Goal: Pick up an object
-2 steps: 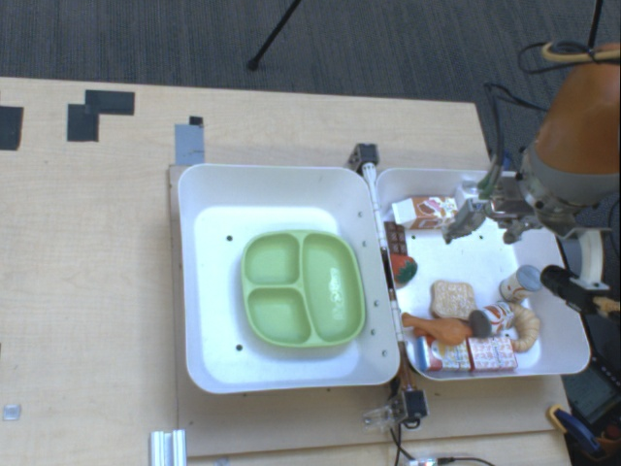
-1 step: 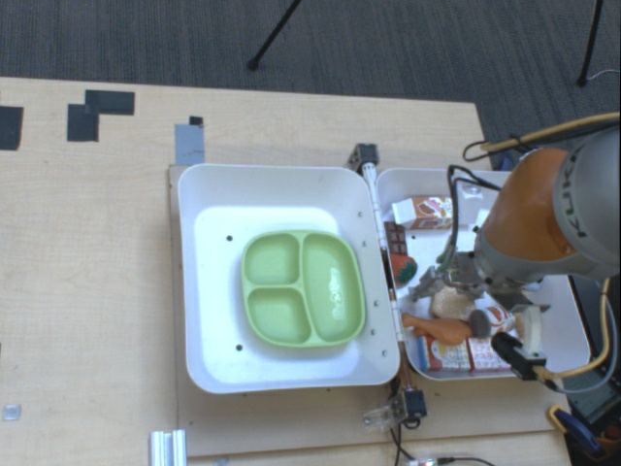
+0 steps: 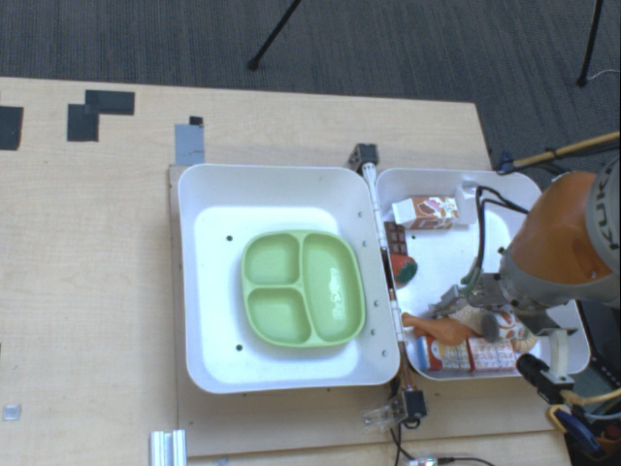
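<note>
My gripper (image 3: 468,311) is low in the right bin (image 3: 505,190), near its front. It hangs just above an orange carrot-shaped toy (image 3: 441,329) that lies across a printed red and white box (image 3: 477,357). A small brown and white carton (image 3: 427,212) lies at the back of this bin. Along the bin's left wall are a dark brown bar (image 3: 393,236) and a red and green toy fruit (image 3: 403,269). The arm's orange band (image 3: 572,231) covers the bin's right side.
The left bin (image 3: 209,289) holds a light green divided plate (image 3: 302,288). A clamp (image 3: 365,156) sits at the back between the bins. Cables and a connector (image 3: 408,406) lie at the front edge. Black and grey markers (image 3: 97,115) are on the bench at the left.
</note>
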`<state>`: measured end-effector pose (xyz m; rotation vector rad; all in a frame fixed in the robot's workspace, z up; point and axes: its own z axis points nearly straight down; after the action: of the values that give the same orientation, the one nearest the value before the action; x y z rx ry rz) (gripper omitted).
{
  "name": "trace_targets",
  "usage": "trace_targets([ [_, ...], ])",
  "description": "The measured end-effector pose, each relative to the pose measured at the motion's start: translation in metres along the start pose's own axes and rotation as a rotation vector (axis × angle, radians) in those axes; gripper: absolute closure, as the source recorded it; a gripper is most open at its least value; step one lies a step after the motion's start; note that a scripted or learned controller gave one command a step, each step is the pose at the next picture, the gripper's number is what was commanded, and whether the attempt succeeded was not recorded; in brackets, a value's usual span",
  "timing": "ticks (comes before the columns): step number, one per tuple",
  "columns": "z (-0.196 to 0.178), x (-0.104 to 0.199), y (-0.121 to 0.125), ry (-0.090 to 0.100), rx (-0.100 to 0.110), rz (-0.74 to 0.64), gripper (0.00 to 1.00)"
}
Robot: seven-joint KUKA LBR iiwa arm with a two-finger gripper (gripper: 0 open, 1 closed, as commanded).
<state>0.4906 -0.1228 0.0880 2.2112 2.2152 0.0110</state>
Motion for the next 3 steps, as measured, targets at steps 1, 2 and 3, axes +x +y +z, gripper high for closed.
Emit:
trace_targets([
  [1, -0.012, 0.001, 0.003, 0.002, -0.006, -0.001, 1.0],
  [2, -0.011, 0.001, 0.002, 0.002, -0.004, -0.001, 0.0],
  [3, 0.0, -0.022, 0.0, 0.002, 0.001, -0.001, 0.0],
])
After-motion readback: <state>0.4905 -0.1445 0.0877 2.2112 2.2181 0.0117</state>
